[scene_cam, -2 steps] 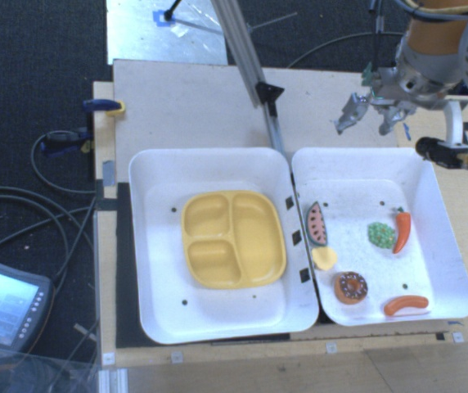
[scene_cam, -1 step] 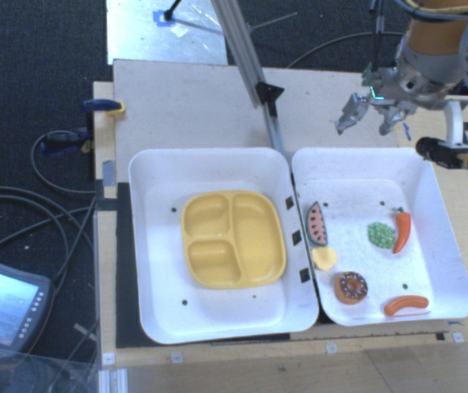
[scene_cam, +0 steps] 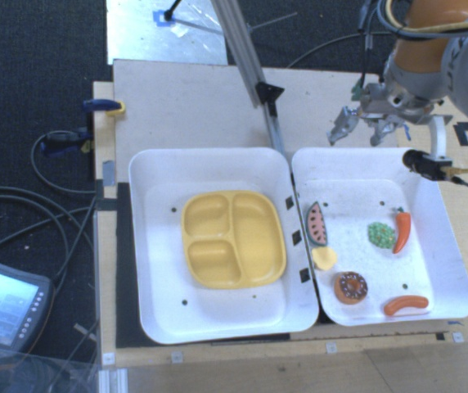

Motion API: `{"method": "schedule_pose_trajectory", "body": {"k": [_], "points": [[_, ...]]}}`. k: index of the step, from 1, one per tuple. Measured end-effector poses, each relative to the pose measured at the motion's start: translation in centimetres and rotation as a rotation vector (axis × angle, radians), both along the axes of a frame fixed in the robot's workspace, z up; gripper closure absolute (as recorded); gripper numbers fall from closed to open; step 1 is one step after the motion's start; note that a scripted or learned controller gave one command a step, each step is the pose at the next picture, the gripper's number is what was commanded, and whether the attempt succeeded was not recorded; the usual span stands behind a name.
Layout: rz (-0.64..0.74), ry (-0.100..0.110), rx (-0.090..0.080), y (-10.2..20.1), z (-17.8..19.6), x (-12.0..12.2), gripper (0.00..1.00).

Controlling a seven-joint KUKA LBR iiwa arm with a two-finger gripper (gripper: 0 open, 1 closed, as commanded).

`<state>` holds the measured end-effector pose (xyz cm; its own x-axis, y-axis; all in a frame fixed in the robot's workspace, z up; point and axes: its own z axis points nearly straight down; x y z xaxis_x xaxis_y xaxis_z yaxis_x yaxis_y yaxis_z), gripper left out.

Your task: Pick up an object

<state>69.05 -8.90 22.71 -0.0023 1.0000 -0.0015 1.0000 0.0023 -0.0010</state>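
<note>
While my arm hangs over the surface behind the right bin, the left bin carries one yellow divided tray. My tool is above the right bin's far rim, fingers spread apart, nothing between them. All candidate objects lie in the right bin, nearer the camera than my tool and well apart from it: watermelon slice by the left wall, carrot touching a green cluster, sausage, doughnut, and yellow piece.
</note>
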Motion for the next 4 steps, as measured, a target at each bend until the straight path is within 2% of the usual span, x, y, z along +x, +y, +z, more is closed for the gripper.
{"method": "schedule_pose_trajectory", "body": {"k": [2, 3, 4], "points": [[-0.001, 0.003, 0.001, 0.1, -12.5, -0.6, 0.0], [-0.001, -0.006, 0.001, 0.1, -10.9, -0.3, 1.0], [0.003, -0.011, 0.001, 0.3, -4.4, 0.2, 1.0]]}}
